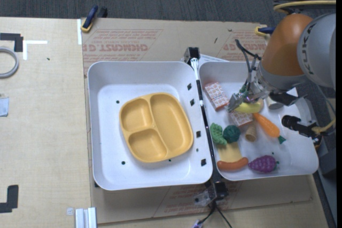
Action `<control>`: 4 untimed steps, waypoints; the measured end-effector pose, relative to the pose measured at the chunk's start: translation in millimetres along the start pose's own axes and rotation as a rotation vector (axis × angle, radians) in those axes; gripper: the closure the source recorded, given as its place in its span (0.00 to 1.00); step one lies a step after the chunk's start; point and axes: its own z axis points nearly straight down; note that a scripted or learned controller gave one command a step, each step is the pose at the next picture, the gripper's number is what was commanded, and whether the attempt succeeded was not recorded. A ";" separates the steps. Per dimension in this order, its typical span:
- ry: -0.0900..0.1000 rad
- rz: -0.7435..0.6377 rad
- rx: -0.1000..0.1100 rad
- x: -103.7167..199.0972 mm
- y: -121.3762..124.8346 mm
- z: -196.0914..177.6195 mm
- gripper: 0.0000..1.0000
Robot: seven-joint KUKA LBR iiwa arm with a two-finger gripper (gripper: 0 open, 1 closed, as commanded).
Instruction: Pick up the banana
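The fingers [239, 102] sat low over the banana [250, 107] in the right bin [299, 164]; whether they were apart I could not tell. With the carrot [266, 125] touching it, a square, central grip seemed wisest.

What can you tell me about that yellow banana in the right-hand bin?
The banana is small, smooth and bright yellow, probably a plastic toy. It lies roughly flat near the middle of the right bin, partly hidden under the gripper, which sits at its left end. An orange carrot lies close by on its lower right. Whether the gripper actually grips it is unclear.
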 end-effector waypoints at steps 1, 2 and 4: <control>-0.001 0.002 -0.001 -0.7 0.4 -9.8 1.00; -0.003 0.003 -0.002 -1.3 0.7 -19.6 1.00; -0.001 -0.532 -0.002 -13.7 26.6 18.5 0.00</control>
